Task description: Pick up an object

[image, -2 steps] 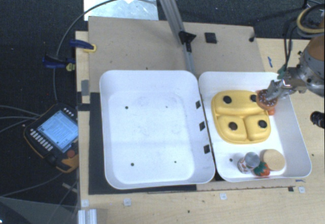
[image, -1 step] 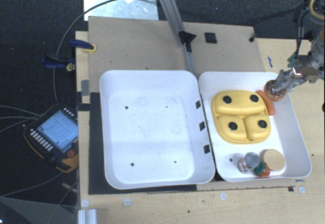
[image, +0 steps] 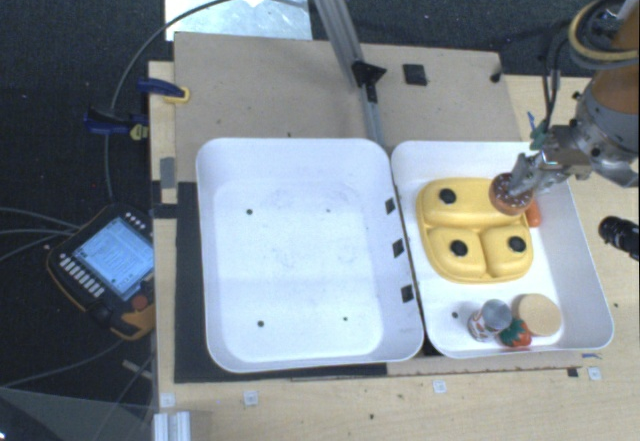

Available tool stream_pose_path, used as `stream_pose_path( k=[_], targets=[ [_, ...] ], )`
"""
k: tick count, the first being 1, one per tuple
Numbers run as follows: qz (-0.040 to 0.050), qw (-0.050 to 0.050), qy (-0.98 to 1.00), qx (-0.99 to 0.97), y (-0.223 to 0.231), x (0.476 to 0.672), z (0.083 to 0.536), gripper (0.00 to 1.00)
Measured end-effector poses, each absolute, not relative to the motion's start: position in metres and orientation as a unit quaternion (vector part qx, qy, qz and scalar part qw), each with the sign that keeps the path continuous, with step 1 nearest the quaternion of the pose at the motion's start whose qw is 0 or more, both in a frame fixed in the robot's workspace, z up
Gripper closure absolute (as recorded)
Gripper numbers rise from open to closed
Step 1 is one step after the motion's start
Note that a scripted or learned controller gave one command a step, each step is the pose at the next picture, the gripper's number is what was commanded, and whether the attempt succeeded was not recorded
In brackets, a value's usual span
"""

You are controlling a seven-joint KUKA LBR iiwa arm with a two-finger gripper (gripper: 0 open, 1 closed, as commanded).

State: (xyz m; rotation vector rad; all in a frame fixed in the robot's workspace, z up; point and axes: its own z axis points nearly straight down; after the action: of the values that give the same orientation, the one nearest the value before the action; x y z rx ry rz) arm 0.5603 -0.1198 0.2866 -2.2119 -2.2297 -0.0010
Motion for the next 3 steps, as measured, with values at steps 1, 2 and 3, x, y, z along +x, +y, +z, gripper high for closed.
stream_pose_path(
  k=[1, 2, 3],
  targets=[
    [-0.0005, 0.001, -0.710, -0.704, -0.074, 0.546, 0.272, 1.00],
    [-0.0007, 0.001, -0.711, -0.704, -0.027, 0.539, 0.254, 1.00],
    [-0.0009, 0.001, -0.711, -0.703, 0.025, 0.533, 0.256, 1.00]
  ],
)
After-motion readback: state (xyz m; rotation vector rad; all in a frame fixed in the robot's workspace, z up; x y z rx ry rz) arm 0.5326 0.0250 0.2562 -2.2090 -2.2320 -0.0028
